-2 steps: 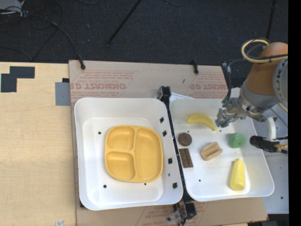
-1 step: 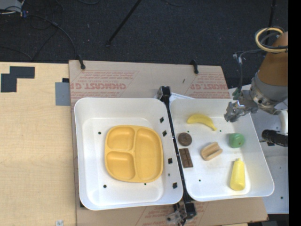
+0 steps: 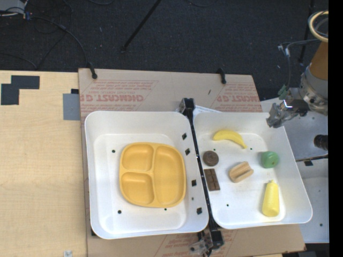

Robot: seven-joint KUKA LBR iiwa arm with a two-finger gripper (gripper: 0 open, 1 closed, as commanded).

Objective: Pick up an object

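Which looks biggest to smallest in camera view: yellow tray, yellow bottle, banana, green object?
1. yellow tray
2. yellow bottle and banana: look alike, not ranked
3. green object

— How many bins sit on the table?

— Two white ones: the left bin (image 3: 102,143) and the right bin (image 3: 300,197).

— What's in the left?

— One thing, a yellow divided plate (image 3: 153,174) with three compartments.

— And the right?

— Six things, one of each kind. One banana (image 3: 229,137) toward twelve o'clock, one round brown cookie (image 3: 210,158) at nine o'clock, one dark chocolate bar (image 3: 212,179) toward eight o'clock, one tan bread roll (image 3: 240,171) near the middle, one green block (image 3: 269,158) at three o'clock, one yellow bottle (image 3: 271,198) toward five o'clock.

— So seven things across two bins?

— Yes, seven.
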